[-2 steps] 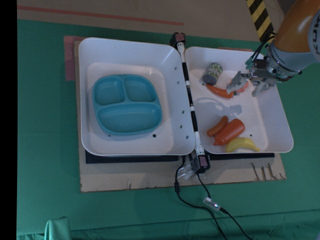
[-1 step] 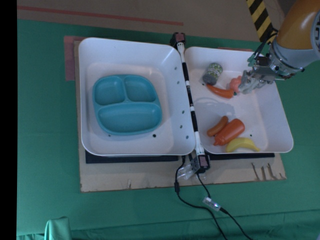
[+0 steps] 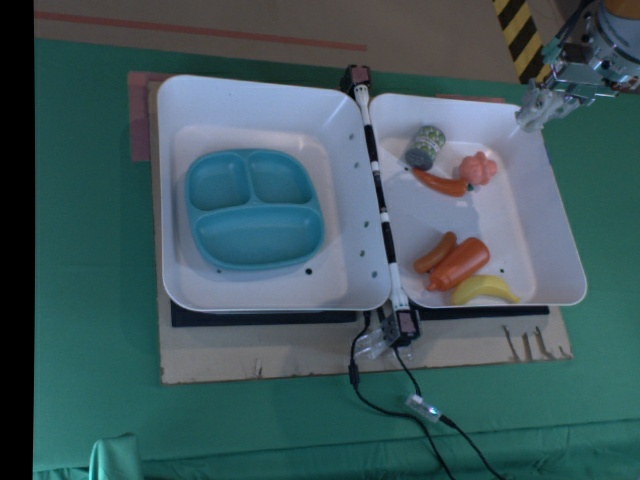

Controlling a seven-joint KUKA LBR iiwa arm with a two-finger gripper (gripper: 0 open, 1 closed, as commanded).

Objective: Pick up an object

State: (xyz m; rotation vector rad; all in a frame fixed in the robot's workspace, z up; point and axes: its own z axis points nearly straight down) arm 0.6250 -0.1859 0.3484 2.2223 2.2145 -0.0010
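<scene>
From my remote station I see two white bins: the left bin point(image 3: 262, 108) holds a teal divided plate point(image 3: 254, 209), and the right bin point(image 3: 545, 228) holds mixed colours. These are a can point(image 3: 425, 147) with a green and dark label, an orange carrot point(image 3: 438, 182), a pink toy point(image 3: 479, 168), a reddish-orange sausage point(image 3: 435, 252), an orange-red bottle point(image 3: 459, 263) and a yellow banana point(image 3: 484, 289). The cloth point(image 3: 90, 268) over the bench is green; the board point(image 3: 300, 353) under the bins is tan cardboard. The floor point(image 3: 250, 3) beyond is brown with a thin red line. A yellow-and-black striped tape point(image 3: 515, 13) runs at top right. The gripper point(image 3: 535, 113) is pale grey, the cable point(image 3: 400, 388) black.
</scene>
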